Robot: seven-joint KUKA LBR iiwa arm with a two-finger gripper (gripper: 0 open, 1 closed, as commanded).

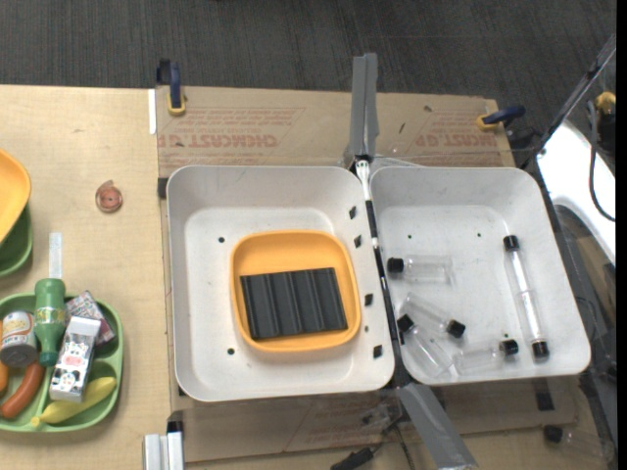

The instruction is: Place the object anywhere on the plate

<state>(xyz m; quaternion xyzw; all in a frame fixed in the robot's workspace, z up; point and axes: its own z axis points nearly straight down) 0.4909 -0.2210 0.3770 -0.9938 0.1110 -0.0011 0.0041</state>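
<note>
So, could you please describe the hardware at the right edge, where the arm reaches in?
A white, smoothly curved housing sits there, with thin black cables looping over it. I cannot tell whether it belongs to the arm.

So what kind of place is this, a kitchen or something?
More likely a robot test lab than a kitchen. Two white bins sit side by side on cardboard clamped to a bench. One holds an orange plate, the other clear tubes with black caps. The green tray at the side seems to hold toy food.
</note>
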